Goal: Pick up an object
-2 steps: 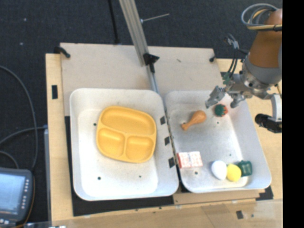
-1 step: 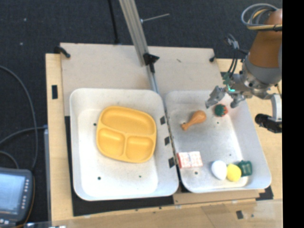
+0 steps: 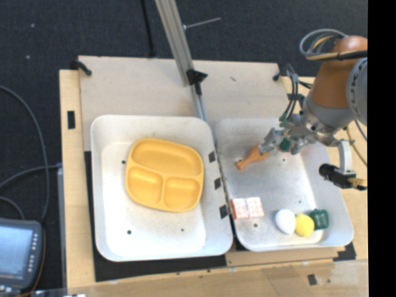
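In the right bin [image 3: 297, 184], an orange carrot-shaped toy [image 3: 250, 159] points down and to the left, its right end between the fingers of my gripper [image 3: 270, 148]. The gripper is shut on that end, over the bin's upper middle part. Along the bin's near edge lie a small red-and-white box [image 3: 247, 208], a white egg [image 3: 285, 221], a yellow lemon-like ball [image 3: 304, 224] and a dark green piece [image 3: 319, 218]. The grey arm with its orange band [image 3: 337, 73] comes in from the right.
The left bin [image 3: 105, 184] holds a yellow divided plate [image 3: 164, 174]. A slanted aluminium post [image 3: 179, 39] rises from behind the gap between the bins. Black clips [image 3: 218, 183] sit on the divider between the bins. A black part of the arm [image 3: 336, 175] overhangs the right bin's right rim.
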`<state>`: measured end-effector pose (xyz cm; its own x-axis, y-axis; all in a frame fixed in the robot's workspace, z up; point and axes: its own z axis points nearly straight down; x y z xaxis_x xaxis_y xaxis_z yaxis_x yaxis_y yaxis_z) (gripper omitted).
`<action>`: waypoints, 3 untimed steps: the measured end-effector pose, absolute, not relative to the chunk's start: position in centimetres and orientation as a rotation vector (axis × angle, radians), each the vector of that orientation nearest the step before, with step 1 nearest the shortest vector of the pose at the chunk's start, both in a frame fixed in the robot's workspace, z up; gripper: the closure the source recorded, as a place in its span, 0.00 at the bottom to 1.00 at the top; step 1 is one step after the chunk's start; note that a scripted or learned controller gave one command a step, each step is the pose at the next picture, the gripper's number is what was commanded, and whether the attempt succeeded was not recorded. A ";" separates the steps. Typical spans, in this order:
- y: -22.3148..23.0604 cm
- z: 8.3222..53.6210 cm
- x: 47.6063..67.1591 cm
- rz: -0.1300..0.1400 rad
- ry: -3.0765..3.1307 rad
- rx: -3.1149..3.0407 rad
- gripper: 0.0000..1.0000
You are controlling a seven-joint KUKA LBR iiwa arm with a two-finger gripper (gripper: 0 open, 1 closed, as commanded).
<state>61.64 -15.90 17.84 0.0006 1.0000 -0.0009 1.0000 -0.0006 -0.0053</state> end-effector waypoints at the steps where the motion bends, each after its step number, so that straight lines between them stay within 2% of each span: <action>1: -15.3 11.8 61.2 0.006 -2.217 -2.221 0.00; 2: -15.3 10.0 61.2 0.003 -2.218 -2.225 0.00; 3: -15.5 11.3 61.3 -0.002 -2.215 -2.233 1.00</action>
